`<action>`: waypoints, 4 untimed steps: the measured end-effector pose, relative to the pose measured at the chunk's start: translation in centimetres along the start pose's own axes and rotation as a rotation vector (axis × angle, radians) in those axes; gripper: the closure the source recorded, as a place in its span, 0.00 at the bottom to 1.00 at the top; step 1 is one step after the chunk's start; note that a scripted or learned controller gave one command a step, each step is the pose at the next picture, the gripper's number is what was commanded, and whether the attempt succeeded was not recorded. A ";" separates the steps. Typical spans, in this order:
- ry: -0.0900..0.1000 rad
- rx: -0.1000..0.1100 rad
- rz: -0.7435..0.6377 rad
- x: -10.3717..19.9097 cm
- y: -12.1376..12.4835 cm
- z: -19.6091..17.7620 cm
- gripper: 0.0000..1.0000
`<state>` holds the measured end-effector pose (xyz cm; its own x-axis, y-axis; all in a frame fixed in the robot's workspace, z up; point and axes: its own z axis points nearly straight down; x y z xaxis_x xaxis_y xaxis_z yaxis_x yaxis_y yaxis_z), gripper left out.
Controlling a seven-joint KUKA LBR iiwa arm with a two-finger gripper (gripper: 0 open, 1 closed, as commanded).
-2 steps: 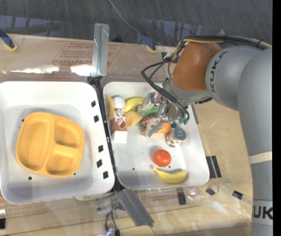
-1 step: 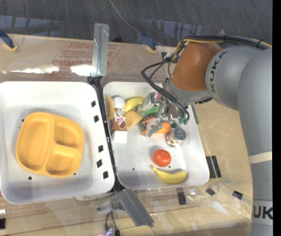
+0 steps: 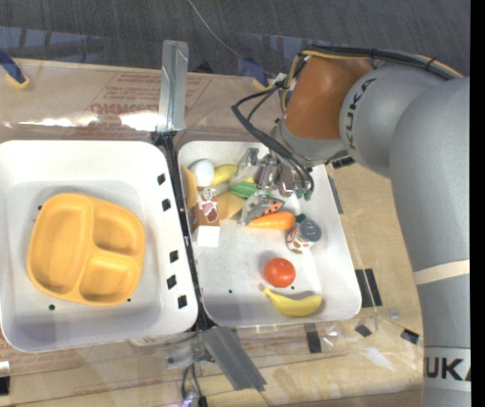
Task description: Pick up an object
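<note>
Jaws [image 3: 268, 185] of the arm [image 3: 412, 134] are lowered into the upper part of the right bin [image 3: 336, 287], among a cluster of toy foods; whether they stand open or closed, or grip anything, cannot be told, since the metal parts merge with the clutter beneath them. Cables loop around the orange band [image 3: 319, 100] above the wrist.

Right bin, contents: a white egg [image 3: 202, 171] near the upper left corner, with a yellow piece [image 3: 224, 174] just beside it; a green piece [image 3: 244, 190] touching the jaws' lower edge; an orange carrot [image 3: 272, 221] lying nearly level just below the jaws; a brown and orange block [image 3: 213, 208] against the left wall, with a small white square [image 3: 208, 236] below it; a small grey and white item [image 3: 302, 234] to the right of the carrot (its kind is too small to tell). Well apart from this cluster, toward the near wall, lie a red tomato [image 3: 281, 271] and, just below it, a yellow banana [image 3: 294, 302].

Left bin [image 3: 22, 164]: 1 yellow divided tray [image 3: 86, 248] with 3 compartments, lying slightly left of centre.

Both bins sit side by side, touching, on the surface [image 3: 73, 100], which is covered with a clear taped sheet.
</note>
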<state>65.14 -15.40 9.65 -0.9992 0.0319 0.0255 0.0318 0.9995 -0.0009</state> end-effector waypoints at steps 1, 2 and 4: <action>-0.011 0.014 0.118 0.7 5.0 0.3 0.00; -0.027 0.003 0.124 6.1 4.5 0.6 0.00; -0.018 -0.003 0.025 8.1 2.6 0.2 1.00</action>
<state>57.08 -12.51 9.64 -0.9984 0.0567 0.0076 0.0567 0.9984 0.0019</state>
